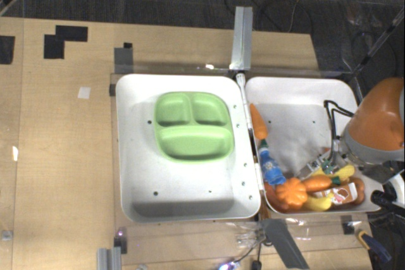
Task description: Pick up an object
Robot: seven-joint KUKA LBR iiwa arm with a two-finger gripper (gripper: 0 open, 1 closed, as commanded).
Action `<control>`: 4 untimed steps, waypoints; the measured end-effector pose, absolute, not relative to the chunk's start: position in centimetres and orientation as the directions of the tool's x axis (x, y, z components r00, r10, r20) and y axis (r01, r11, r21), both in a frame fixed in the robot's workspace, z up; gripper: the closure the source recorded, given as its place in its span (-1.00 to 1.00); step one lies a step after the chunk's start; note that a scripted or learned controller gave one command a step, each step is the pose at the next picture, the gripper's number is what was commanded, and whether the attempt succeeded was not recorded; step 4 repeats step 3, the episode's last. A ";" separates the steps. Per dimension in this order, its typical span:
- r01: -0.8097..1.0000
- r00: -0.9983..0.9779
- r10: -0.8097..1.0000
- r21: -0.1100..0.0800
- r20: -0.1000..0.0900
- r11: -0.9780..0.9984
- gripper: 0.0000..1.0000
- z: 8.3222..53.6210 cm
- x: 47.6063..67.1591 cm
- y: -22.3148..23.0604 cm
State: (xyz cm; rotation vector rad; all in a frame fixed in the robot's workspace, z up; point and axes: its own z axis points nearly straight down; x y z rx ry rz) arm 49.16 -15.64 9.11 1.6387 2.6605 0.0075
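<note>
Bench (57, 136) of pale wood carries two shallow white bins side by side. Left bin (133, 186) holds one item: a green divided plate (192, 125) with three compartments, lying flat in the upper middle of the bin, apart from all walls. Right bin (297, 92) holds a cluster of small objects gathered along its left wall and near edge. An orange carrot-shaped piece (257, 123) lies against the left wall. Just below it, a blue bottle (271, 169) lies tilted along the same wall. An orange lumpy object (291, 194) sits at the near left corner, touching the bottle's lower end. A yellow banana-shaped piece (320, 202) lies against the near wall, just beside the orange lumpy object. A second orange piece (317, 183) rests above the banana-shaped piece. A brown bottle with a pale label (352, 193) lies at the near right of the cluster. The far half of the right bin's floor is bare white. The arm (380, 117) enters from the right, its orange band over the right wall of the right bin and the grey section below it. The gripper (326, 164) is low in the right bin, directly above the second orange piece and close against the cluster; whether it is spread or closed cannot be told, and no object is seen clamped in it. A black cable (330, 112) loops beside the arm
</note>
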 end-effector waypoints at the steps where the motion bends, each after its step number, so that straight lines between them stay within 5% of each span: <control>1: 0.896 -0.445 0.896 0.014 -0.008 0.445 -1.00 9.0 49.7 -19.5; 2: 0.895 -0.446 0.895 0.019 -0.009 0.446 1.00 10.2 50.0 -19.3; 4: 0.895 -0.447 0.895 0.004 -0.004 0.447 1.00 12.3 50.3 -20.5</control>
